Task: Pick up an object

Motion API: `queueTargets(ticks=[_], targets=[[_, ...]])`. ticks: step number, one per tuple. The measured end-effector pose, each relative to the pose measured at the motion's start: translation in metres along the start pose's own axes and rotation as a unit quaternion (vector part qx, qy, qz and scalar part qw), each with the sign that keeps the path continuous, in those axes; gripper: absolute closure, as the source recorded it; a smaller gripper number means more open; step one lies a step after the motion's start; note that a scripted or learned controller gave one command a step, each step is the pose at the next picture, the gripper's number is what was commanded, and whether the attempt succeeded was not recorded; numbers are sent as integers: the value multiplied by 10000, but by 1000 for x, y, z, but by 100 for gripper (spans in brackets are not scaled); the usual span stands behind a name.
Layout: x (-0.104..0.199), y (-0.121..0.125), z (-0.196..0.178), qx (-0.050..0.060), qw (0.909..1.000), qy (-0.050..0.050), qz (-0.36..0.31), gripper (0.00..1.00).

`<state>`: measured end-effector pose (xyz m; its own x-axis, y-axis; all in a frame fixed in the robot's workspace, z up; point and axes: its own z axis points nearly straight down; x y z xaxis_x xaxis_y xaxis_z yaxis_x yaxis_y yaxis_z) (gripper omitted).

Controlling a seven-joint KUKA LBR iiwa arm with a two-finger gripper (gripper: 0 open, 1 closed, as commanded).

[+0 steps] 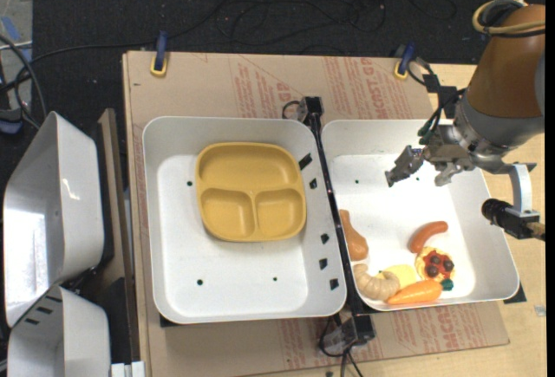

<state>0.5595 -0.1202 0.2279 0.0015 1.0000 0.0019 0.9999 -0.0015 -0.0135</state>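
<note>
Your gripper [427, 164] hangs open and empty over the right bin [381, 141], near its far edge. The toy food, a sausage [428, 234] and a carrot [416, 292] among it, crowds the bin's near corner, so you risk closing on bare floor or nudging neighbours.

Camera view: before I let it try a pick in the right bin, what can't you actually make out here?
- Arm: cut off by the picture's right edge.
- Gripper: fingers spread with nothing between them; its height above the right bin can't be judged from this slant.
- Toy food pile: pieces overlap, so their edges are unclear.
- Small item with dark spots: too small to identify.
</note>
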Motion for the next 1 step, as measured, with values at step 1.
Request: queueTargets(ticks=[1], targets=[[0,2,-7,-65,10000,-8,-12,0]])
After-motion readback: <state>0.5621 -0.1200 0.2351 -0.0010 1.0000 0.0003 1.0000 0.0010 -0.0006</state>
